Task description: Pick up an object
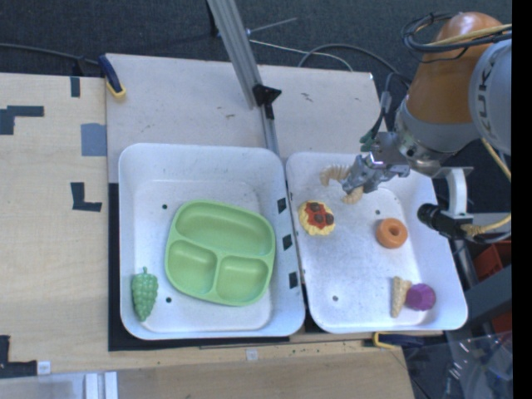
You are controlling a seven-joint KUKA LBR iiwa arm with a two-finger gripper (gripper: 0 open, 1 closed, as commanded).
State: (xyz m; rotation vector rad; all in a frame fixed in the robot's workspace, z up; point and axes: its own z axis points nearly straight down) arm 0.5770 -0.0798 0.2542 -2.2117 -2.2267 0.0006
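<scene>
Over the right white bin (440, 302), at twelve o'clock, my gripper (359, 188) touches a tan ridged piece (334, 174); finger spread unclear.

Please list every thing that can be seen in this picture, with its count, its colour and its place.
left bin: 1, white, left half of the bench
right bin: 1, white, beside the left bin
divided tray: 1, light green, middle of left bin
toy grapes: 1, green, left bin, near corner, left of the tray
toy pizza: 1, yellow and red, right bin, left side
toy doughnut: 1, orange, right bin, middle
toy ice cream cone: 1, tan with purple scoop, right bin, near corner
tan toy: 1, beige, right bin, far side, next to the gripper
clamp: 1, blue and yellow, bench, far left
arm: 1, grey and orange, right
gripper: 1, dark grey, low over right bin's far side
</scene>
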